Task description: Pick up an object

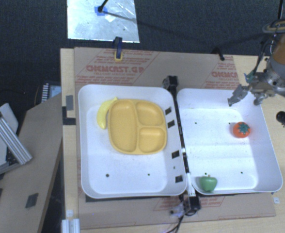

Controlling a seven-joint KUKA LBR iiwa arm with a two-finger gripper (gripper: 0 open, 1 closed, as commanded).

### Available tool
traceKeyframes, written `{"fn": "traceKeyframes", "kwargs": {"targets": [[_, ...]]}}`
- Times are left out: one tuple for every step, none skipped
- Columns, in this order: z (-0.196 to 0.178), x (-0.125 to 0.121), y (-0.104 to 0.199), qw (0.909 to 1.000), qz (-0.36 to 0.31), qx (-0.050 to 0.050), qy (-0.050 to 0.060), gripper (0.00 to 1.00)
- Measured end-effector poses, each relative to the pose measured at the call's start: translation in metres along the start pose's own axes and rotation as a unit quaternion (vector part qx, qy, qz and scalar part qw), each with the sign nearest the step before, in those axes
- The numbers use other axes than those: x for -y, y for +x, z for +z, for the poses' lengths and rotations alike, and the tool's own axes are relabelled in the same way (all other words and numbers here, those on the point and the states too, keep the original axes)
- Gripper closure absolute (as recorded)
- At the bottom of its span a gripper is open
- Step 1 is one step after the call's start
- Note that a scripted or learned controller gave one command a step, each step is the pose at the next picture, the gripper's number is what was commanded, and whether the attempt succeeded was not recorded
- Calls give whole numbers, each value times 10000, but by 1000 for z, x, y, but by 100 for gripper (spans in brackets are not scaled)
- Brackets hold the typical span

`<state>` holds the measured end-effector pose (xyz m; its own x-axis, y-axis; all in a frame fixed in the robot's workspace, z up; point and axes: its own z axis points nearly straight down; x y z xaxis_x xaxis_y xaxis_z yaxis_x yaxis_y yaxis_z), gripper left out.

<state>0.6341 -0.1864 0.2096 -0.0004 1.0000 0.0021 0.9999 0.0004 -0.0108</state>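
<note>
**Fig. 1: Approach to right bin, pre-grasp**

My gripper hangs w/ fingers spread, nothing between them, over right bin's far rim. Tomato lies in that bin, nearer than gripper; green pepper at its near-left corner. Likely tgt: tomato, being closest.

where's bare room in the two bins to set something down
Right bin: the wide white floor left of the tomato and above the green apple is bare. The claw hangs over its top right edge. Left bin: a bare strip along the bottom, below the yellow tray. Crowded: the tray fills its middle, with the banana tucked against its left side.
</note>
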Motion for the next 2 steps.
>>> {"fn": "traceKeyframes", "kwargs": {"targets": [[-8,-3,1,10000,-15,12,-59,0],[35,-10,-2,10000,-22,15,-59,0]]}}
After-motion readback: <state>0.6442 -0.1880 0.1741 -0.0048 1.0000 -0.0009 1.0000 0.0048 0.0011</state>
